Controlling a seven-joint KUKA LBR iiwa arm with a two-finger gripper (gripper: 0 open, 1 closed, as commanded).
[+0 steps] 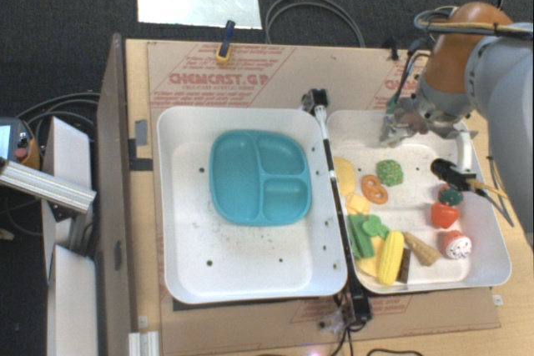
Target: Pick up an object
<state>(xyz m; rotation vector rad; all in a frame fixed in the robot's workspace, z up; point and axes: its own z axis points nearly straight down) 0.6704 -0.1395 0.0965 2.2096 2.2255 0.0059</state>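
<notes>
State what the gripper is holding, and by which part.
Nothing is held: the gripper hangs over the right bin, above the broccoli, with nothing between its fingers.

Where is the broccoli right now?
The broccoli lies in the right bin, toward its far side, just beyond the pretzel and slightly nearer the camera than the pincer.

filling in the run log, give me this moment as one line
gripper: over right white bin's far edge, nothing visibly held | toy food: lying in right bin | teal divided plate: in left white bin
</notes>
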